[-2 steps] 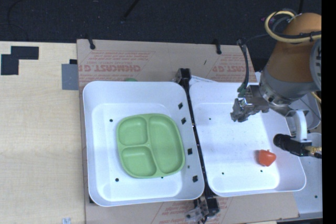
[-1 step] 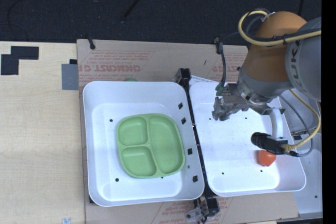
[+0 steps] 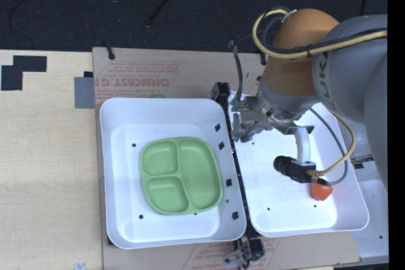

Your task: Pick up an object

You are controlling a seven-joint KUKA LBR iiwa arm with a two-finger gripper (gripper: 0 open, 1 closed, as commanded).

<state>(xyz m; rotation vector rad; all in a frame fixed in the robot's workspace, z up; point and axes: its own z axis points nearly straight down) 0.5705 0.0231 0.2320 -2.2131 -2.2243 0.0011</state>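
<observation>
My gripper point(image 3: 245, 125) hangs at the right bin's point(image 3: 285, 224) upper left corner, beside the divider, and I cannot tell if it is apart or together. A small orange piece point(image 3: 321, 191) lies well away across that bin. The green plate point(image 3: 181, 175) lies flat in the left bin point(image 3: 120, 136), likely awkward to grab.

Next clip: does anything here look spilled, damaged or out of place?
Nothing stands out. The green divided plate lies flat in the left bin; a small orange object sits in the right bin, apart from the gripper.
</observation>
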